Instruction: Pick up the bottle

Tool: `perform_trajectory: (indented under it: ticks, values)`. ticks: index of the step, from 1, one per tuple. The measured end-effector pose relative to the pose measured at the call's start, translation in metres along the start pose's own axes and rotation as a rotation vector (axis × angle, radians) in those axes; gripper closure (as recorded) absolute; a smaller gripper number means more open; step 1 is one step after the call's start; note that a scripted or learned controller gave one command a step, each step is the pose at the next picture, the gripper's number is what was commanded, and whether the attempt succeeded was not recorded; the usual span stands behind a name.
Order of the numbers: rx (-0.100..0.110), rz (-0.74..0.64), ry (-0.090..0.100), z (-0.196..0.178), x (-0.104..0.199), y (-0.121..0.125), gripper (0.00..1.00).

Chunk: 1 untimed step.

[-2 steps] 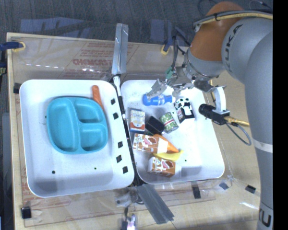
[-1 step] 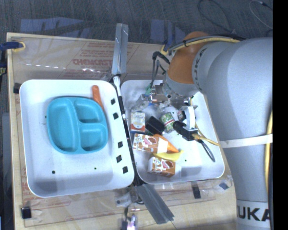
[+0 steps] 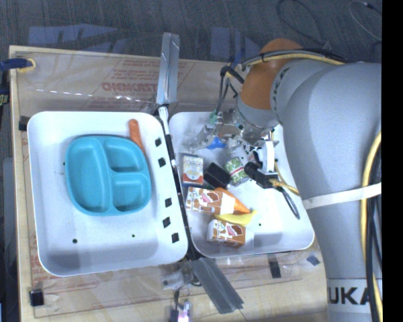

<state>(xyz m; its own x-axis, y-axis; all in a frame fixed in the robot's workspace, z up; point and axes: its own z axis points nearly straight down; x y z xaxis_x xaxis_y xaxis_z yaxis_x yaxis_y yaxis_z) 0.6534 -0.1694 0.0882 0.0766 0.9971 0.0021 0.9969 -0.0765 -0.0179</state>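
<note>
A clear plastic bottle (image 3: 207,137) with a blue cap lies at the far end of the right bin (image 3: 292,220). My gripper (image 3: 223,122) hangs right over it, at the bottle's far right side, under the orange band of the wrist. Whether it touches the bottle is hidden by the gripper's own body and cables. A small item with a green label (image 3: 236,170) lies just in front of the wrist.
The right bin also holds a black block (image 3: 217,175), three printed cartons (image 3: 193,168) (image 3: 203,200) (image 3: 227,232) and an orange-yellow piece (image 3: 236,206). The left bin (image 3: 54,247) holds a blue divided plate (image 3: 107,174) and an orange carrot (image 3: 135,133).
</note>
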Motion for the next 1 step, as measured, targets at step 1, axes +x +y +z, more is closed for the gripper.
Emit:
perform_trajectory:
  ticks: [1]
  values:
    - [0.004,-0.007,-0.001,-0.0096,0.0014,-0.0002,1.00]
